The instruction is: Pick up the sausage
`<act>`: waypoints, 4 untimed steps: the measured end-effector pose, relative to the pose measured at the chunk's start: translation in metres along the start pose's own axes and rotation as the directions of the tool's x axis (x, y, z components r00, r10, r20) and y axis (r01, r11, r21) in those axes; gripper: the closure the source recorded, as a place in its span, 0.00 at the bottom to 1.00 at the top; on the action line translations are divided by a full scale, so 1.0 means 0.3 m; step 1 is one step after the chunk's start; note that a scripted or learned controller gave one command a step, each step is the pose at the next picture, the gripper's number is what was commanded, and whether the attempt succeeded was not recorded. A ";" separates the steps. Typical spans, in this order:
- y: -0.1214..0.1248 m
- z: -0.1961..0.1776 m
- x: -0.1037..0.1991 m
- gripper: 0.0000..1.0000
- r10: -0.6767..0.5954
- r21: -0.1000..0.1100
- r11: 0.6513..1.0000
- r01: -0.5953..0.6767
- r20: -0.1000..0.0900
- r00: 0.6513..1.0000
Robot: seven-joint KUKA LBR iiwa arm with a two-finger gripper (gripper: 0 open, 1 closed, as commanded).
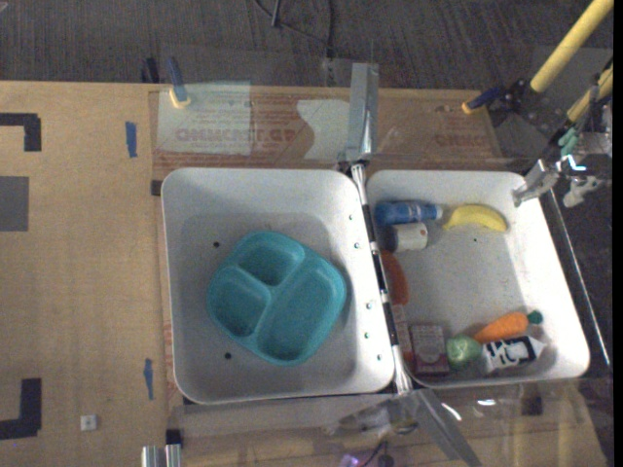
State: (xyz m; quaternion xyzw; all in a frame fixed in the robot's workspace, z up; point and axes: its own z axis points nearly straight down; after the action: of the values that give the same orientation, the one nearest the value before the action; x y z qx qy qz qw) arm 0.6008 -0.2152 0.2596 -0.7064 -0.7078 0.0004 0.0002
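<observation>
Approach looks to be the step in hand: in the camera view the gripper sits over the far right corner of the right bin, with nothing seen in it. It is too small and blurred to tell whether it is open or closed.

The sausage, a reddish-brown length, lies along the right bin's left wall, well apart from the gripper, to its left and nearer the camera. A blue bottle, a small can and a banana lie between the two.

The next move probably calls for a reach across the bin past those three, then a descent with the jaws set across the sausage's narrow width. The wall just beside it leaves little room on that side.

Of the arm, little beyond the wrist end is visible, entering from the right.
</observation>
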 end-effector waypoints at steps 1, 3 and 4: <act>-0.055 0.546 0.163 0.00 0.056 0.000 0.998 -0.056 -0.001 0.998; -0.352 0.571 0.290 0.00 0.141 -0.008 0.990 -0.141 0.000 0.990; -0.359 0.217 0.210 0.00 0.165 -0.003 0.986 -0.165 0.000 0.986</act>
State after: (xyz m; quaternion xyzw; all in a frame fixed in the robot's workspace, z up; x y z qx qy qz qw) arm 0.4930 -0.1525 0.1947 -0.7626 -0.6469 -0.0005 -0.0010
